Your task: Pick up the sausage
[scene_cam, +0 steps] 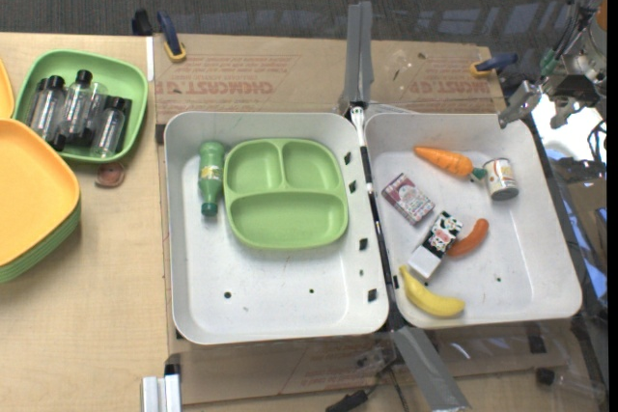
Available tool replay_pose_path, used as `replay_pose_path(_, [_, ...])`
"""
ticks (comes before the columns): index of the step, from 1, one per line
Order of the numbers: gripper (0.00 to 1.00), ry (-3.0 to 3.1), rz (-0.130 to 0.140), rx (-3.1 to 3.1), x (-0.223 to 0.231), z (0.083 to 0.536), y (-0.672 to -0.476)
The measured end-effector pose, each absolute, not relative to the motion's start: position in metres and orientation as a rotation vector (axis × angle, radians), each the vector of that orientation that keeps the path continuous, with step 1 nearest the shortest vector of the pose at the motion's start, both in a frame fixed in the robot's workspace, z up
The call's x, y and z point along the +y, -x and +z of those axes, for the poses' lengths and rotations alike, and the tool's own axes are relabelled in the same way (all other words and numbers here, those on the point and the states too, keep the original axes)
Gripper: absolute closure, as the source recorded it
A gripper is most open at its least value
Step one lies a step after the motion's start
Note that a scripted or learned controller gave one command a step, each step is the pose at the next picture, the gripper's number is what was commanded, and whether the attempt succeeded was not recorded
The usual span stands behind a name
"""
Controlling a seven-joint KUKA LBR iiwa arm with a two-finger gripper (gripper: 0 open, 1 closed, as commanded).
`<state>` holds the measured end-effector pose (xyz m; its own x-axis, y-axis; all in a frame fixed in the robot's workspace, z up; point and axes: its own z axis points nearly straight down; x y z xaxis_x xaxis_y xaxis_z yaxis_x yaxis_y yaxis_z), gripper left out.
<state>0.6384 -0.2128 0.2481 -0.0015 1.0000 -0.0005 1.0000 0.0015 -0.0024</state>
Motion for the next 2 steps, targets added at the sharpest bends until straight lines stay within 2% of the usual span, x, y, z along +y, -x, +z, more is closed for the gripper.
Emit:
replay_pose_path(1, [0.00, 2.253, 0.004, -2.186, -0.166, 0.167, -0.572])
replay_pose_path(2, [0.00, 2.338, 0.003, -2.094, -0.179, 0.090, -0.527])
